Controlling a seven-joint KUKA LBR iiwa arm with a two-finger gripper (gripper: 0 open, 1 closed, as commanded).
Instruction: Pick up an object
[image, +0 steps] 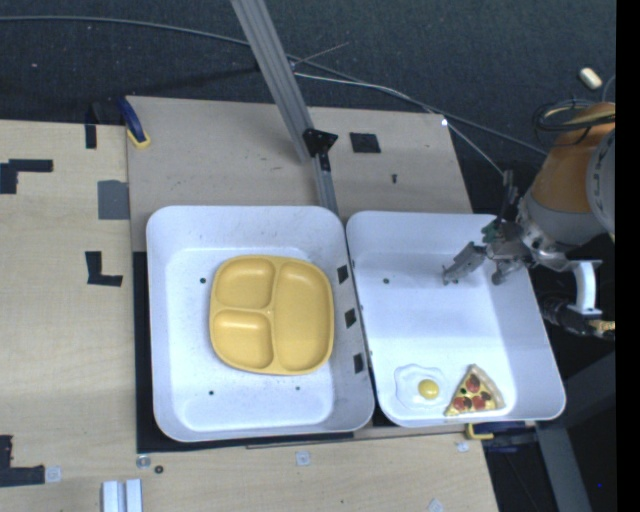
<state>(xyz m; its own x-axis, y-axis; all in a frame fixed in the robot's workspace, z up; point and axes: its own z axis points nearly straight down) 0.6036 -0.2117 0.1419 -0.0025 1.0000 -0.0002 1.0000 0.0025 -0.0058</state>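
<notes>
A toy fried egg (421, 385) and a toy pizza slice (475, 392) lie side by side at the near end of the right bin (440, 310). My gripper (478, 267) hangs over the far right part of that bin, well away from both toys. Its two fingers are spread apart and open, with nothing between them. The left finger (460, 264) points toward the bin's middle.
The left bin (180, 250) holds a yellow divided plate (271, 313). A grey metal pole (285, 90) slants from the top down to the gap between the bins. Cables run across the dark floor behind the bench.
</notes>
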